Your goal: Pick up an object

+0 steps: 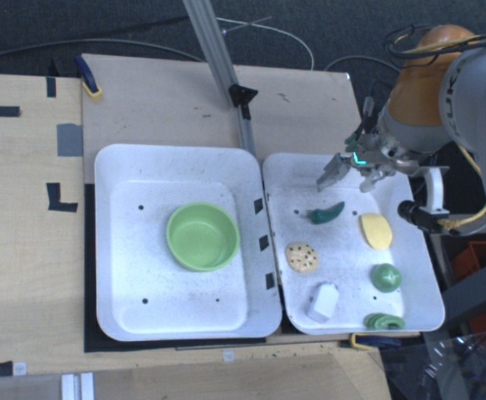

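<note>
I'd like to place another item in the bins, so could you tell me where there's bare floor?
The left bin has bare floor all around the green bowl. In the right bin, the far-left corner beyond the cookie is free. Its near-right side is crowded: yellow piece, green ball, white block.

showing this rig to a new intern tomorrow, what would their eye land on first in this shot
Probably the bright green round bowl, sitting alone in the middle of the left white bin. Next, the grey arm's orange band at the upper right, with its gripper hovering open above the dark green curved pepper-like toy in the right white bin, among a yellow piece and a speckled cookie.
</note>
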Tool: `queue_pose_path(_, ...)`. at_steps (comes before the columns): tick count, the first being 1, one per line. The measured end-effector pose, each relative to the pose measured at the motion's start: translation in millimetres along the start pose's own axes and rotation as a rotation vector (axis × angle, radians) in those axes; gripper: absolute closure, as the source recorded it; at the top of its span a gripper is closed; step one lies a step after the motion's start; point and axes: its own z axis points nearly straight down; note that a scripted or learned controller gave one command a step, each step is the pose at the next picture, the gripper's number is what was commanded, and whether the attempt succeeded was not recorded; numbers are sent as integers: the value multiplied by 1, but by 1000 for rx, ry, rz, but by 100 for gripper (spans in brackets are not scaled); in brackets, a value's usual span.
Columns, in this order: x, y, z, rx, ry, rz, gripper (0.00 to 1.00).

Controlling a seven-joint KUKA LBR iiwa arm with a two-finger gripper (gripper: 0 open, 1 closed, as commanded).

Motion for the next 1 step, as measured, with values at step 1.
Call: queue_pose_path(1,9,-5,50,4,-1,1,0)
